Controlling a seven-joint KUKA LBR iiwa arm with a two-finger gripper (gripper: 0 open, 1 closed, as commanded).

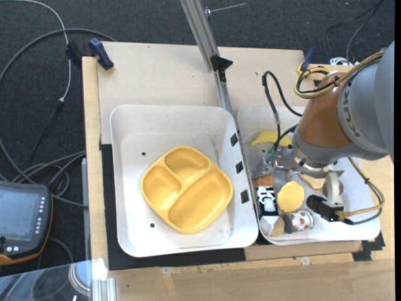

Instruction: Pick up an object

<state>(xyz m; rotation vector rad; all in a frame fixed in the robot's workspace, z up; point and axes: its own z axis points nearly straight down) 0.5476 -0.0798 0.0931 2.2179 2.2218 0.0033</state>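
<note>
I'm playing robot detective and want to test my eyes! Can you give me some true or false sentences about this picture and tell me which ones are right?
1. The yellow plastic divided plate lies in the left white bin. True.
2. The yellow divided plate has two compartments. False: it has three.
3. The grey robot arm with the orange band reaches over the right white bin. True.
4. The round flat yellow disc lies in the left bin. False: it is in the right bin, below the arm's wrist.
5. A small white cup with red dots lies on its side near the right bin's front edge. True.
6. The left bin is packed with many toys. False: it holds the plate.
</note>
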